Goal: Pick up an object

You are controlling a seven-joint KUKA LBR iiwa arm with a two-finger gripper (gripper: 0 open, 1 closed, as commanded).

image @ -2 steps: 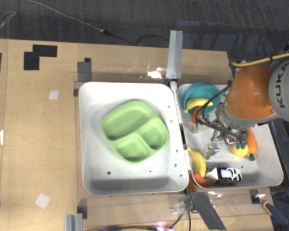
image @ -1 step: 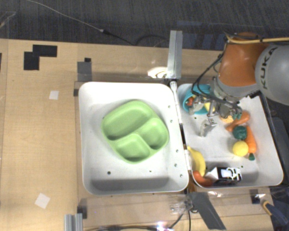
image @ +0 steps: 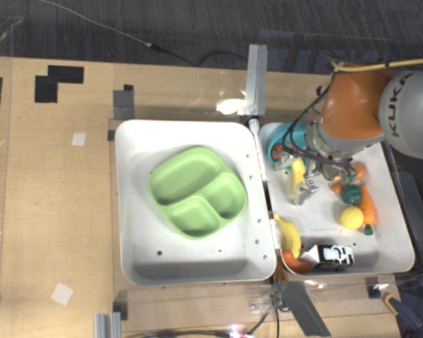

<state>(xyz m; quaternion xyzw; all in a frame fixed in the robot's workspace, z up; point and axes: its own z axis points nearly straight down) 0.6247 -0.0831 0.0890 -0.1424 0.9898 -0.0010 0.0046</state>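
Reaching in from 3 o'clock with the grey arm [image: 409, 115], orange band [image: 351, 104] showing above the wrist. Hanging the end effector [image: 310, 180] over the right bin [image: 398, 248], toward that bin's 11 o'clock part. Not showing clearly how wide the end effector is standing: impossible to tell from this slant. Sitting right against the end effector at its 9 o'clock side: a small yellow piece [image: 296, 174], with no way of telling whether it is being gripped or merely lying beside it.

Lying elsewhere in the right bin:
- a teal item [image: 276, 151] at 10 o'clock, close to the bin wall
- a small green piece [image: 351, 194] and an orange carrot-like piece [image: 367, 206] at about 3 o'clock, just beside each other
- a round yellow fruit [image: 351, 217] touching the carrot-like piece at its 9 o'clock side
- a banana [image: 290, 235] at 8 o'clock, against the wall shared with the left bin
- a red-orange piece [image: 297, 261] just below the banana, at 7 o'clock
- a black-and-white toy car [image: 335, 254] at 6 o'clock, just beside the red-orange piece

Resting in the middle of the left bin [image: 137, 259]: a green divided plate [image: 197, 192], well apart from the end effector. Carrying both bins side by side on the wooden table [image: 49, 210].
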